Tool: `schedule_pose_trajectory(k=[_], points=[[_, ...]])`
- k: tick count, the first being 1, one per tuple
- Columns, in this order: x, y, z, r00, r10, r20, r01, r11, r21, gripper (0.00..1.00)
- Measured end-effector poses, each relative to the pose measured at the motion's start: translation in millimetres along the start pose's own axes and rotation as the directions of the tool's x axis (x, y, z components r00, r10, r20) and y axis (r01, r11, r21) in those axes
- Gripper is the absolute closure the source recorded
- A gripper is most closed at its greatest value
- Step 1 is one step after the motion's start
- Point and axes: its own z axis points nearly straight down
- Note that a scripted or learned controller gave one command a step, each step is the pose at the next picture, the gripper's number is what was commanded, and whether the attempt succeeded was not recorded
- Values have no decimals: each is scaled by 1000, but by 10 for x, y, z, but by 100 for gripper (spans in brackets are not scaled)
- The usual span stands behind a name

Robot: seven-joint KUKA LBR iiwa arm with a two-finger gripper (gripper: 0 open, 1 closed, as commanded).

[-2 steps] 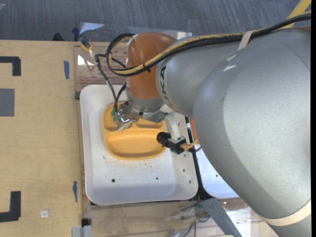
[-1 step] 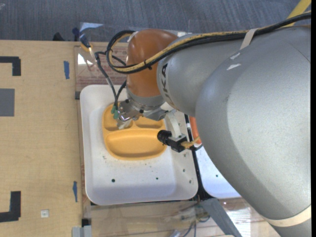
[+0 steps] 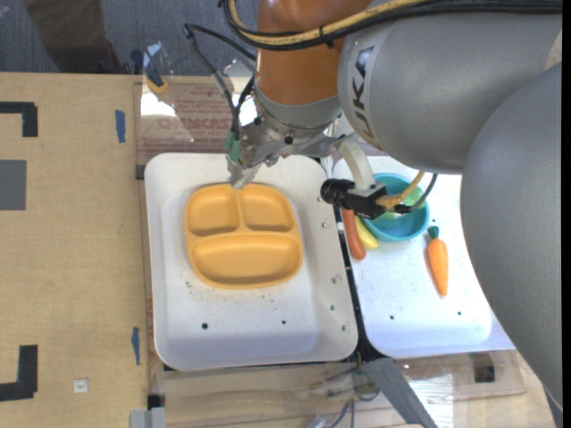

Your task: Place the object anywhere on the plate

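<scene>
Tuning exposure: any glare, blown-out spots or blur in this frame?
Camera view: glare washes out the clear sheet behind the left bin; the right bin looks overexposed near the arm, its far rim losing detail. The plate is evenly lit and sharp, with a soft shadow under its edge. The arm's near grey link is close and soft. The gripper is small and slightly blurred.

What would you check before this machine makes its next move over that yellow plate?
1. Plate lies flat in the left bin: ok.
2. Plate compartments are free to take an object: ok.
3. Gripper is above the plate's far rim: ok.
4. An object is in the gripper: cannot tell, nothing is visible under it.
5. Other objects, the carrot and the blue bowl, sit in the right bin, off the plate: ok.
</scene>
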Motion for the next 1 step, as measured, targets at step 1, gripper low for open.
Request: schedule_pose_trajectory(k=[1], points=[[9,-21,72,1000,-1,-2,1,1000,13,0]])
